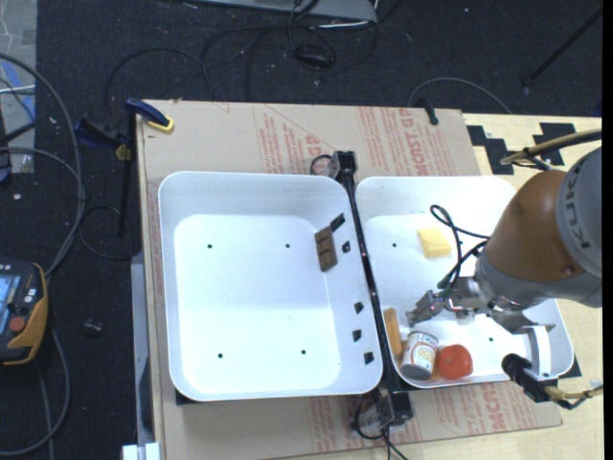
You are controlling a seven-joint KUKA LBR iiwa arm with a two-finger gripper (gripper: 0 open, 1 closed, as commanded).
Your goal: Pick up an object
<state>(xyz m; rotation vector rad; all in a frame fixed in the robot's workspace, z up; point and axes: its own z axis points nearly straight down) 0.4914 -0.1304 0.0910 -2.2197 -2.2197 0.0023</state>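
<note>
Probably the small can (419,353), lying in the right bin (402,209) beside the red ball (455,361), is light, rigid and slippery, best pinched across its sides. Just above it, the gripper (433,307) hangs with jaws slightly apart, holding nothing. One can, one ball, one yellow sponge (435,242), one orange stick (393,329).

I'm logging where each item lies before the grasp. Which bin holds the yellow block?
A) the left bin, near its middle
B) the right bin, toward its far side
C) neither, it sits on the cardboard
B: the yellow block lies on the floor of the right bin, beyond the gripper, with the left bin across the divider.
</note>
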